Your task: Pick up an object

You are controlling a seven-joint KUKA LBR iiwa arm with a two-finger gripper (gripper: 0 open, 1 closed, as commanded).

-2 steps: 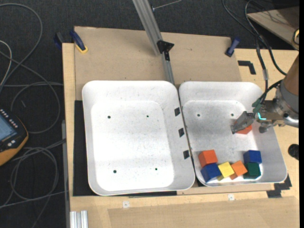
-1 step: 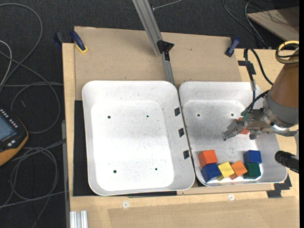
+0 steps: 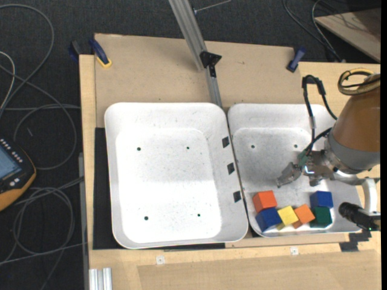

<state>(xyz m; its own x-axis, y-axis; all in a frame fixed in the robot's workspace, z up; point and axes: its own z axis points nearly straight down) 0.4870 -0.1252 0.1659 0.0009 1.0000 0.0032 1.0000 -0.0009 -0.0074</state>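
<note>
Several coloured blocks lie clustered at the front of the right bin point(image 3: 266, 122): an orange block point(image 3: 264, 199), a blue block point(image 3: 268, 220), a yellow block point(image 3: 287, 215), a smaller orange block point(image 3: 305, 213), a green block point(image 3: 323, 217) and a second blue block point(image 3: 321, 198). My gripper point(image 3: 294, 168) hangs over the middle of the right bin, just behind the cluster and up-right of the orange block. It is open, with nothing between its fingers. The arm's body hides the bin's right side.
The left bin point(image 3: 121, 122) sits beside the right one, separated by a shared raised rim with black clips point(image 3: 230, 168). A slanted metal pole point(image 3: 193, 35) rises from behind the bins. Cables lie on the floor to the left.
</note>
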